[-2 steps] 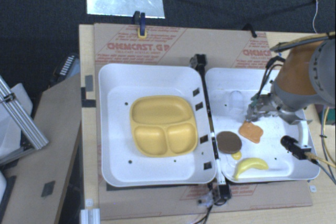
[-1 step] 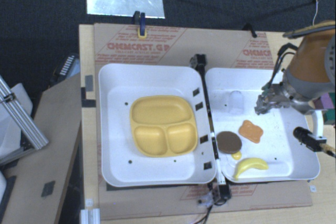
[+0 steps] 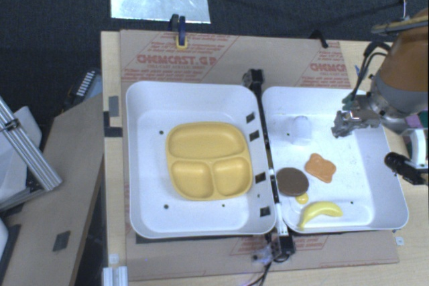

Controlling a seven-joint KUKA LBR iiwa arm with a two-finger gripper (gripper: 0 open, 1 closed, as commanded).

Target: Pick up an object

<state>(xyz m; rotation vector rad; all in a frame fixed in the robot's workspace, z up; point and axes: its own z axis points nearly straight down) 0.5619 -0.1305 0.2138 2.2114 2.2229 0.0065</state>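
The right bin (image 3: 375,211) holds a yellow banana (image 3: 320,211) near its front wall, a brown round disc (image 3: 292,181) by its left wall, and an orange toast-shaped piece (image 3: 320,167) in the middle. A pale white cup-like thing (image 3: 299,128) lies toward the back of that bin. My gripper (image 3: 343,122) hangs over the back right part of the right bin, to the right of the white thing and above the orange piece. Nothing shows between its fingers.
The left bin (image 3: 144,144) holds a yellow divided tray (image 3: 208,159) with three compartments. A black divider with clips (image 3: 261,144) runs between the two bins. Cardboard (image 3: 221,57) lies under both bins.
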